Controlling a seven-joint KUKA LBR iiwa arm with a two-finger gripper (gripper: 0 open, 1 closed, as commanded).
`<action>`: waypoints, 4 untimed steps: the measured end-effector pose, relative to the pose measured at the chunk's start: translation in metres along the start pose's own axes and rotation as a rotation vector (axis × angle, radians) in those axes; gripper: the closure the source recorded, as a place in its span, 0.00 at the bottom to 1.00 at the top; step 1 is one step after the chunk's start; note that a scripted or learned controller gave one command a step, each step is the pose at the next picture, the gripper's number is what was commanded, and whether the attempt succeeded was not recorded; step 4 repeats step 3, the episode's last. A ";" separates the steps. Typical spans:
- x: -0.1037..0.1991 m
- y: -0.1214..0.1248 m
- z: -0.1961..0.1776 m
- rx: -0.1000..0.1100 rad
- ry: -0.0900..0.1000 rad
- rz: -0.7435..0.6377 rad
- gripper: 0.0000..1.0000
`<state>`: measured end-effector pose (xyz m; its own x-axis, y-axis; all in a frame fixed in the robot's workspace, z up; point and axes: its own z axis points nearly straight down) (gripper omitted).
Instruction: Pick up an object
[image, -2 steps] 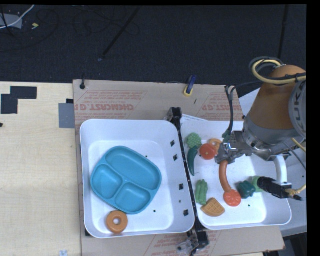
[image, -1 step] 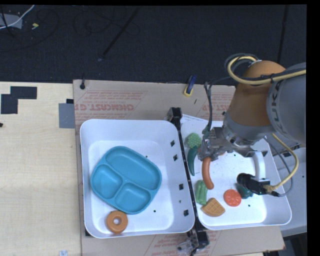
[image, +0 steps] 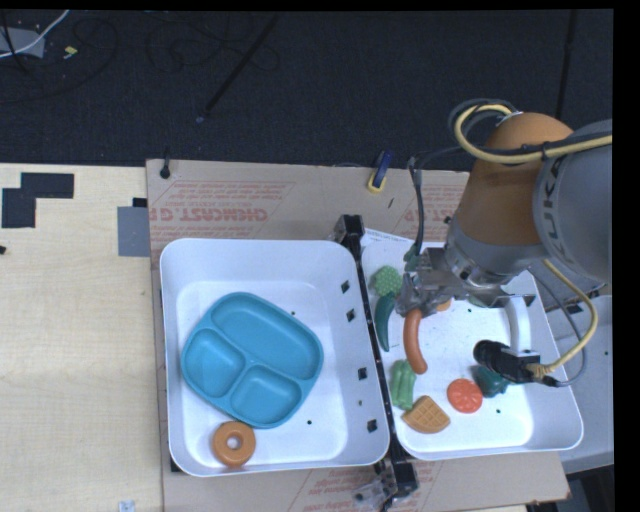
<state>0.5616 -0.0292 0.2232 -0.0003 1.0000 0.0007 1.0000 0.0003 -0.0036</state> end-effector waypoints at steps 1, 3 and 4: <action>0.015 -0.001 0.003 0.001 0.000 -0.001 1.00; 0.004 -0.003 0.006 0.002 -0.001 0.001 1.00; 0.004 -0.003 0.006 0.002 -0.001 0.001 1.00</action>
